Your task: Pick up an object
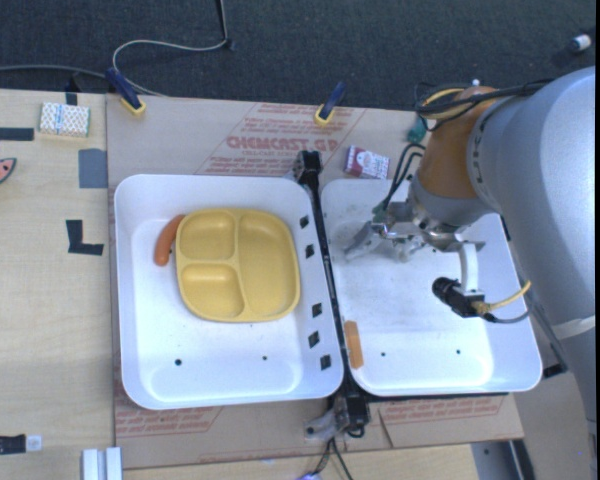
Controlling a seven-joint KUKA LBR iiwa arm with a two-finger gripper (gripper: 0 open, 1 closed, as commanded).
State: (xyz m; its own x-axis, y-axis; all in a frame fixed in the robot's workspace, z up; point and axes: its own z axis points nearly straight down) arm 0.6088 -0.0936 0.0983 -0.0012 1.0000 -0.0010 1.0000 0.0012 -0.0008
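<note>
A yellow divided plate (238, 265) lies in the left bin (150, 368). An orange sausage-shaped piece (165, 240) rests against the plate's left rim. A smaller orange piece (353, 344) lies in the right bin (450, 368), close to its left wall. My gripper (378, 240) hangs low over the upper left part of the right bin, pointing left. It is well above the small orange piece in the view and apart from it. Nothing shows in its grasp.
A black ridge (318, 268) runs between the two bins. A red and white packet (365, 162) lies on the cardboard behind the right bin. Two blue and yellow clamps (127, 90) (330, 103) hold the cardboard's far edge. The bulky grey arm (550, 188) covers the right bin's right side.
</note>
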